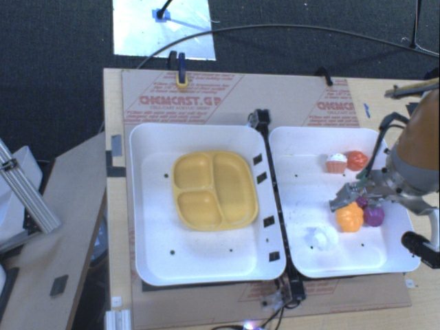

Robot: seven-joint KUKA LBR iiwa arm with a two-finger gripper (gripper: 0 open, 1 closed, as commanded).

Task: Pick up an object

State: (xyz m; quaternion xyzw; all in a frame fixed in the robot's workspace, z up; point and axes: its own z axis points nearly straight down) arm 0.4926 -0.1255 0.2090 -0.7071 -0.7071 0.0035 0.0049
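Nearest the camera, along the front edge of the table, a bundle of wires and a small connector sit just below the seam where the two white bins meet. In the right bin, close to its front wall, lies a small white object, pale against the floor of the bin and hard to make out in shape. Just behind it sits an orange toy, rounded, with a purple toy touching its right side. The claw hangs directly over these two, its grey metal parts reaching down and to the left from the arm, which enters from the right; whether its fingers are spread or pressed together I cannot tell, and nothing is visibly pinched between them. Farther back in the same bin, a white and pink cupcake-like toy stands just beside a red-orange toy, the two touching or nearly so. In the left bin a yellow divided plate with three compartments lies near the middle, turned slightly. Behind both bins a board printed with red lettering covers the table, with a blue and yellow clamp at its far edge. Beyond that, a reflective sheet lies on the dark floor.
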